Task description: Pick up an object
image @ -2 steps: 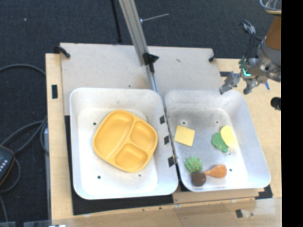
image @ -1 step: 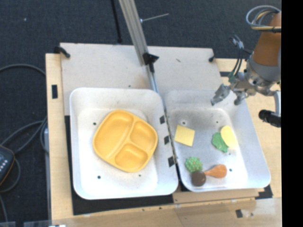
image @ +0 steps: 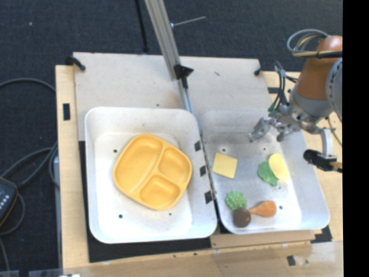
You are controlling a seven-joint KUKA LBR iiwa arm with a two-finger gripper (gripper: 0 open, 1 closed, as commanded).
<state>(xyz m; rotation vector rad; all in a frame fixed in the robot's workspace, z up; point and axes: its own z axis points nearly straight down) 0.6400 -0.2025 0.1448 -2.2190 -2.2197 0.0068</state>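
In the right bin (image: 305,206) lie several toy foods: a flat yellow cheese square (image: 225,165), a green leafy piece (image: 267,173) touching a pale yellow lemon-like piece (image: 279,167), a small green broccoli (image: 235,199), and an orange drumstick with a dark brown end (image: 255,212). My gripper (image: 270,128) hangs over the bin's far part, above and behind the lemon piece, with its two fingers spread apart and nothing between them. The orange band of the arm (image: 314,77) sits at the right edge.
The left bin (image: 98,212) holds a yellow compartment plate (image: 152,170). A slanted metal pole (image: 164,30) rises behind the bins, ending in a clamp (image: 183,73). Cables run along the arm at the right.
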